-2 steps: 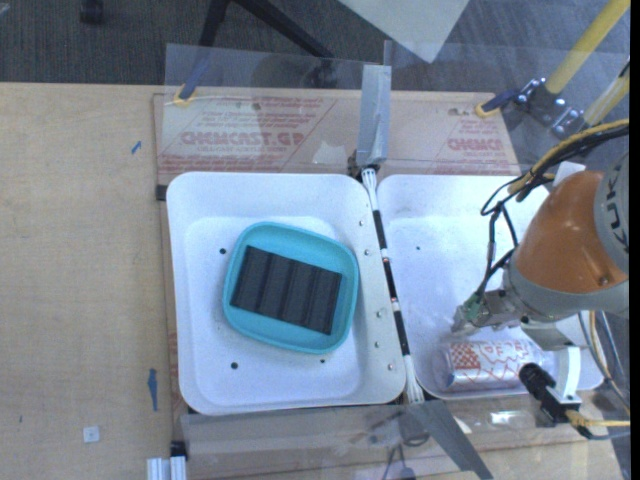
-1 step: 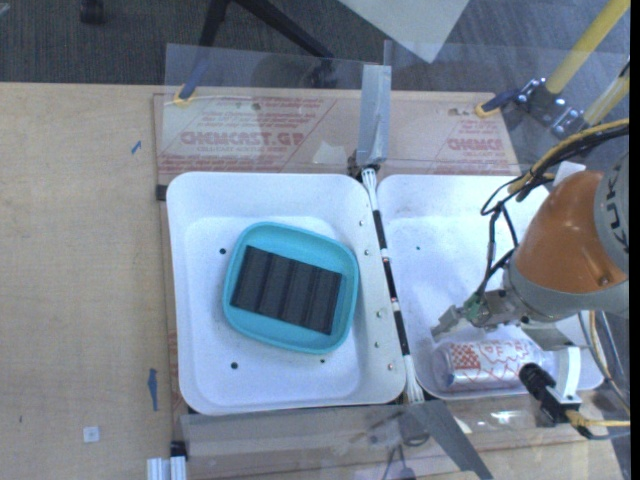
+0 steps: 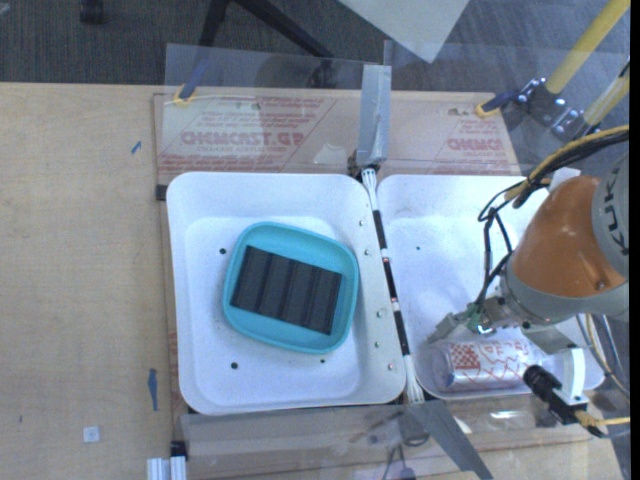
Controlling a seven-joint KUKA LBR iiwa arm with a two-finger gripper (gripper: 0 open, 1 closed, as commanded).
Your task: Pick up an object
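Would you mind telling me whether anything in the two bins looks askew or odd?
The blue tray sits slightly rotated in the left bin. The red-patterned can lies on its side at the right bin's front edge.

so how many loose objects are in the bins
2: a blue tray in the left bin, a red-patterned can in the right bin under the arm; more may be hidden.

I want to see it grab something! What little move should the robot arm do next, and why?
Probably lower a little over the red-and-white patterned object lying near the front edge of the right bin. The arm's wrist hangs right above that object, so it looks like the nearest thing to try. The blue tray sits across in the left bin.
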